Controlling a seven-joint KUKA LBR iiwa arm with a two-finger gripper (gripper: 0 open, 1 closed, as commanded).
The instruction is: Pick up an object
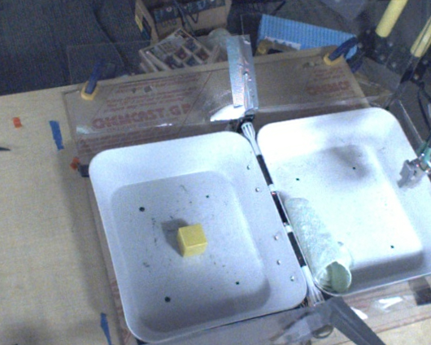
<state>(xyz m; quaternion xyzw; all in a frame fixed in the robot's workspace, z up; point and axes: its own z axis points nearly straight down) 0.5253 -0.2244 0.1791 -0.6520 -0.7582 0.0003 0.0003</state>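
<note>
A small yellow cube (192,239) lies flat near the middle of the left white bin (119,184). In the right white bin (375,139), a speckled grey-white roll with a pale green end (319,242) rests along the left wall. Its green end points toward the front corner.
A metal divider strip (274,198) runs between the two bins. A small metal fitting (421,165) sits at the right bin's right rim. Clear plastic sheeting (163,106) and clamps line the back edge. Cables and boxes (180,17) crowd the area behind the bench.
</note>
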